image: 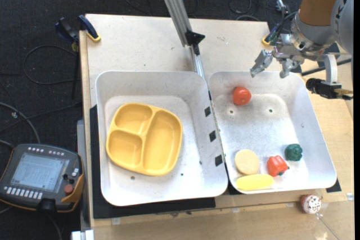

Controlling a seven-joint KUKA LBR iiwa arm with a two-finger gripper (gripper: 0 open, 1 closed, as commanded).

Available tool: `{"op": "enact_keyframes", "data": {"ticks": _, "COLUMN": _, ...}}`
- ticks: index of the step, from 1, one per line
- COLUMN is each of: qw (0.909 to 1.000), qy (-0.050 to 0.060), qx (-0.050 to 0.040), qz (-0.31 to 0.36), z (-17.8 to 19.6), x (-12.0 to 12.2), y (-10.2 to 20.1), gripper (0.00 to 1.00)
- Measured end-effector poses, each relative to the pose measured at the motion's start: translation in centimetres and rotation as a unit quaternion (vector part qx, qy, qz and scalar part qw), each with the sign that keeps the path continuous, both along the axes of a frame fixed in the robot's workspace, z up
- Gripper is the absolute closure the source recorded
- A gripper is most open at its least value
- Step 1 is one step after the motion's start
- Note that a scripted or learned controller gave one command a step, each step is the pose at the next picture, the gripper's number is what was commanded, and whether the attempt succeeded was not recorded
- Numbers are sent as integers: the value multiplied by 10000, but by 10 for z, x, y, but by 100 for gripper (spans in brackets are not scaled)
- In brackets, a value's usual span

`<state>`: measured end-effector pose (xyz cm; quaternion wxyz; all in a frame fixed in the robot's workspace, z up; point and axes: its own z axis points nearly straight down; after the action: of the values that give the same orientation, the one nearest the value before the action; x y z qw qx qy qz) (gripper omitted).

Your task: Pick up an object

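Open middle in the right bin [315, 121]
The tomato [242, 96] sits alone near the far wall; the cookie [247, 161], yellow piece [255, 182], red pepper [277, 165] and green piece [293, 151] crowd the near corner, cookie touching yellow piece.

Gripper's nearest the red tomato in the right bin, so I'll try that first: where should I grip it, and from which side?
Come straight down on the tomato and close across its widest middle. It looks round, and it sits apart from the bin wall and the other items.

The divided plate [145, 139] lies in the left bin [104, 84]. In the right bin [315, 115], the tomato [242, 96] lies far, four other items near.
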<state>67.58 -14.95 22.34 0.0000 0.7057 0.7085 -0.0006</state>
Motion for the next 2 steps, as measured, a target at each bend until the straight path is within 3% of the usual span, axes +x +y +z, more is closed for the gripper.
{"op": "enact_keyframes", "data": {"ticks": 1, "qw": 10000, "qy": 52, "qx": 13, "qz": -42, "z": -72, "x": -100, "y": -15, "gripper": 0}}
{"op": "enact_keyframes", "data": {"ticks": 2, "qw": 10000, "qy": -12, "qx": 2, "qz": -25, "z": -58, "x": -95, "y": -14, "gripper": 100}}
